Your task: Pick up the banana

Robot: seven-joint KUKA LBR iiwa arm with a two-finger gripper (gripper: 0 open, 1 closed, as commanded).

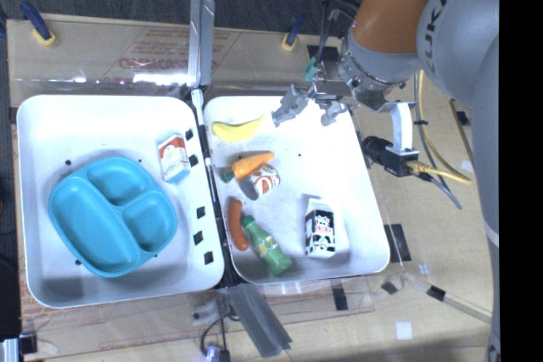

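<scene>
Camera view, looking down at a slant on two white bins set side by side on the surface. The grey arm with its orange band reaches in from the right, and its end effector hangs over the top edge of the right bin. Its two fingers are spread apart with nothing between them; one fingertip points left, the other sits further right. The view is small here, so how high the fingers stand above the bin floor is hard to judge.

The banana lies just left of the end effector and slightly below it, flat in the right bin's top left corner, close to the left fingertip but seemingly apart from it.

Further below the end effector are a carrot, a small can, a sausage, a green bottle and a milk carton. Well to the left, in the left bin, are a blue tray and a small box.

The banana is not yet grasped. The approach looks nearly done; closing on it and lifting remain.
</scene>
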